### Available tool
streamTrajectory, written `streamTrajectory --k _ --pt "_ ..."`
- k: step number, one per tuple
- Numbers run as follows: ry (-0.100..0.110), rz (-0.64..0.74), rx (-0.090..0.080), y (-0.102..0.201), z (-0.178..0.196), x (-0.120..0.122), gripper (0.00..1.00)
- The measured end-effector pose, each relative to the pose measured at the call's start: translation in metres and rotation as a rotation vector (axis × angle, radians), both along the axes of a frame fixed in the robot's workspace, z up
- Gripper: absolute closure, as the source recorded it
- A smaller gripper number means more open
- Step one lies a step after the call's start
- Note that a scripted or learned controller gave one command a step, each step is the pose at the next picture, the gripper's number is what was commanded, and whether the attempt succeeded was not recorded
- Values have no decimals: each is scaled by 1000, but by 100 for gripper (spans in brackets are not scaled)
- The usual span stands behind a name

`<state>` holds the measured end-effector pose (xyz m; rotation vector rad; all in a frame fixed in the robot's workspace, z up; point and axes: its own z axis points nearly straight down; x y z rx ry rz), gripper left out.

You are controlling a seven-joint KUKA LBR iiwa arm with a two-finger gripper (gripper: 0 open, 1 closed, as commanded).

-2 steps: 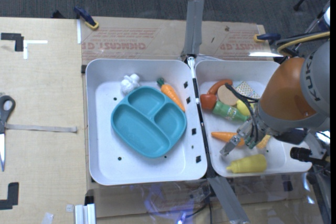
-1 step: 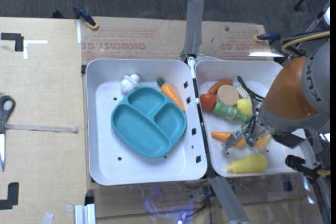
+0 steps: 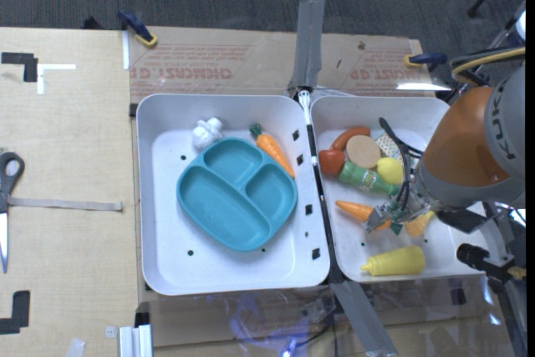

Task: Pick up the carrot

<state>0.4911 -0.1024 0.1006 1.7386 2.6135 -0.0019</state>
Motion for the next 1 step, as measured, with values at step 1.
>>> streamTrajectory --k 1 --pt "0 -328 1 80 91 -10 100"
